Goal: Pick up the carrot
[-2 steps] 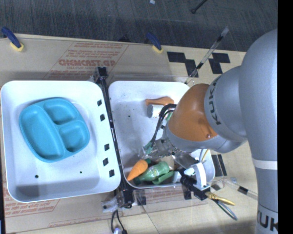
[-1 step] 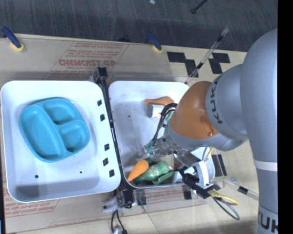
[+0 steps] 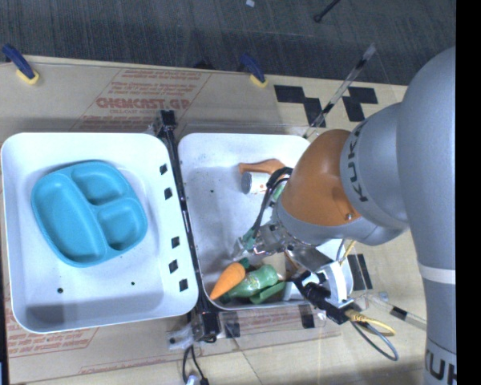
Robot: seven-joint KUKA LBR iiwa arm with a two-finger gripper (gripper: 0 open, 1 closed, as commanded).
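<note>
The carrot [image 3: 228, 279] is a smooth orange cone, matte like moulded plastic, lying in the right bin [image 3: 216, 179] near its front left corner with its thin tip pointing toward that corner. Its thick end touches a glossy green object [image 3: 260, 283] with rounded, lumpy contours, which lies just beside it along the bin's front wall; what the green object is cannot be told. Toward the back of the same bin lies an orange-brown piece [image 3: 260, 167] with a curved shape, and touching it is a small grey cylindrical part [image 3: 248, 183].

The left bin [image 3: 32, 311] is shallow, white and round-cornered, with a smooth hard surface. It holds a light blue divided plate [image 3: 84, 211] of plastic, rounded in outline, with three recessed compartments. A few small dark specks dot the bin floor in front of the plate.

Both bins rest side by side on a desk covered with brown cardboard [image 3: 144, 95] printed in red lettering.

The hand [image 3: 256, 243] hangs low over the right bin, just behind the carrot and the green object, under the arm's orange band [image 3: 321, 183] and grey metallic shell. Cables and the wrist crowd it, so I cannot tell whether it is spread or pressed together, and the carrot lies on the bin floor apart from it.
</note>
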